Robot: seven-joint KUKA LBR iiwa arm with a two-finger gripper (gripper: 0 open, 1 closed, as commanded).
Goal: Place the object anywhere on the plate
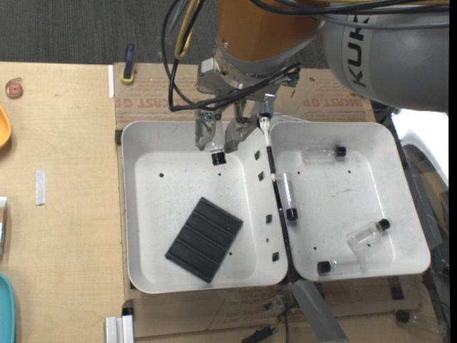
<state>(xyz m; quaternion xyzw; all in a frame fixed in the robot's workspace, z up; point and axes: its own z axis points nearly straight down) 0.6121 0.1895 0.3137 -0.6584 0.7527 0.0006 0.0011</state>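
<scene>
The arm's bulk hid the back rims of both bins, and the clear tubes [368, 236] in the right bin [389, 156] were hard to make out against the white floor, their black caps the plainest sign. One more tube [287, 200] lay along the shared wall. The gripper [223, 147] hung over the left bin's [143, 191] far right corner, fingers apart with nothing between them; a small black piece [218, 158] just under one tip was too small to identify. The black ribbed plate [205, 239] lay tilted near the front wall, with open floor around it.
</scene>
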